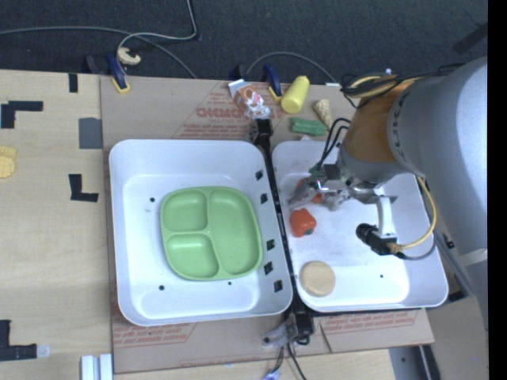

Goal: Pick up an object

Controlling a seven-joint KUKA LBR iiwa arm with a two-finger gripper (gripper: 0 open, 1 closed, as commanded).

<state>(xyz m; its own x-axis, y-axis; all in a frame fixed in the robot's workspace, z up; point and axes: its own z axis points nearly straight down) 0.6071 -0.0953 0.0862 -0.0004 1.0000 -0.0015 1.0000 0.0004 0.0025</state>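
While the grey arm (444, 133) with its orange band reaches in from the right, its gripper (317, 194) sits low over the upper left part of the right bin (412, 287), close to the divide between the two bins. Fingers: metal parts too cluttered and small to read, so cannot tell if they stand wide or narrow, and nothing can be seen between them. Red-orange object (302, 223), pepper-like, lies on the bin floor just below the gripper, near it; contact cannot be judged. Round tan object (318, 278), biscuit-like, lies further toward the near edge of the same bin, apart from the red one. Black cable end (372, 237) hangs from the wrist over the bin's middle. Left bin (135, 291) holds a green divided plate (211, 232) with three compartments, lying flat at its centre. Behind the bins, on the cardboard sheet (174, 109) of the bench: yellow object (295, 93), green stick-shaped piece (307, 127), pale beige piece (323, 111), small white and red packet (249, 97). Yellow item (5, 163) at far left edge of the bench, well apart from everything else.
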